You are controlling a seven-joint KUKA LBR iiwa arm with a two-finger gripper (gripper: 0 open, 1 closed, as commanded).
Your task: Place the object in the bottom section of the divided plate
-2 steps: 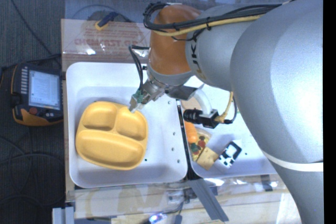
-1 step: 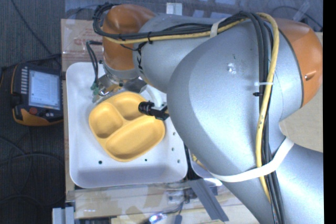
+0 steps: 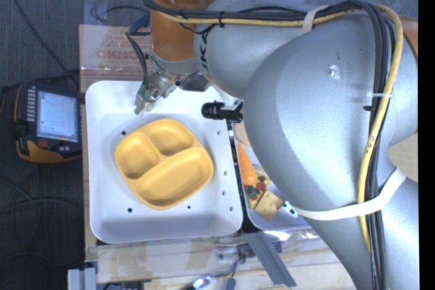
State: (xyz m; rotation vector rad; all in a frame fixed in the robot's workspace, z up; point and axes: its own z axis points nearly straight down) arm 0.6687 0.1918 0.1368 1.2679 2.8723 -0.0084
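Grey arm reaches leftward, orange band up, gripper angled down-left.

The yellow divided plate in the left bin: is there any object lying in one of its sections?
No. All three sections of the yellow divided plate show bare yellow surface, and the gripper is above its upper edge.

We see bare floor round the yellow divided plate in the left bin. Arm covers most of the right bin; carrot & prob. a small block crowd its visible strip.
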